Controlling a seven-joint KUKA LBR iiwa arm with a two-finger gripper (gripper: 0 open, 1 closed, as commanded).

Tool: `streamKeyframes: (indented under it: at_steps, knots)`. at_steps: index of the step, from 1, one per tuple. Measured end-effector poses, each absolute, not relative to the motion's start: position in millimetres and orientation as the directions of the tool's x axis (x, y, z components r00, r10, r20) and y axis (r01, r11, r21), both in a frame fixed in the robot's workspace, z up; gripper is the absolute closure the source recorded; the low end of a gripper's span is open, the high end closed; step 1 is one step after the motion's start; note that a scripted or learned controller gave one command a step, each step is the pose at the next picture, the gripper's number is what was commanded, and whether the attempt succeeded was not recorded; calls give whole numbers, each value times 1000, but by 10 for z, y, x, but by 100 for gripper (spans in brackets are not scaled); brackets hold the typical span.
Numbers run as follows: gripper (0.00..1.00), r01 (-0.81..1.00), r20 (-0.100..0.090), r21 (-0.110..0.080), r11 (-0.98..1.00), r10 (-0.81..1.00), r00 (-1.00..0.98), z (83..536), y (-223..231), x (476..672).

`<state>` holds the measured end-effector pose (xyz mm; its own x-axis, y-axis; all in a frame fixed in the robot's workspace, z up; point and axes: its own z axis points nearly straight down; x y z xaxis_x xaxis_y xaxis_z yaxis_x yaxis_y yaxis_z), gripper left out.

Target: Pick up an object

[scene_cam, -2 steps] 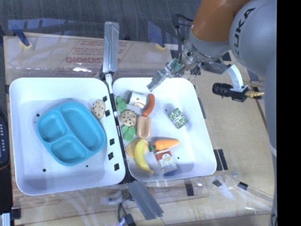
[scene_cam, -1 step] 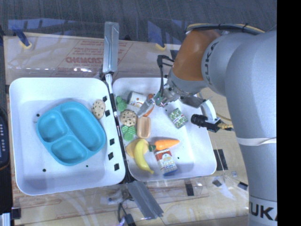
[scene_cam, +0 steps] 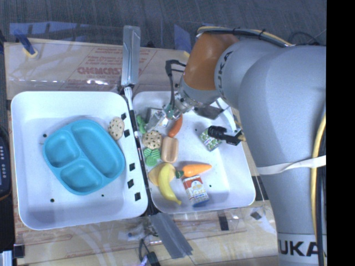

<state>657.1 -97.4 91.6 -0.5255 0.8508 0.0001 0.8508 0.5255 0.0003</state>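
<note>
Two white bins (scene_cam: 22,148), one blue tray (scene_cam: 83,157), two cookies (scene_cam: 116,127), one banana (scene_cam: 166,182), end effector (scene_cam: 169,112) grip state unclear

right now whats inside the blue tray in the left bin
The blue tray has three compartments, and all three show bare blue bottoms. A cookie lies beside its upper right corner, outside it. Nothing covers the tray.

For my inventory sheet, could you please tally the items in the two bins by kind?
Divided blue plate: 1
Cookies: 2
Banana: 1
Carrot: 1
Hot dog bun: 1
Sausage: 1
Small cartons: 2
Green leafy pieces: 2
Total: 11
</note>
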Motion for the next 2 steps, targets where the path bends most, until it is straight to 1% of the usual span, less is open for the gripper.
streamKeyframes:
  at_steps: [1,2]
  knots:
    - [0,760,-5,2,650,760,-650,1413,-1288,6584]
    - [0,890,1,-2,456,890,-456,1640,-1231,6360]
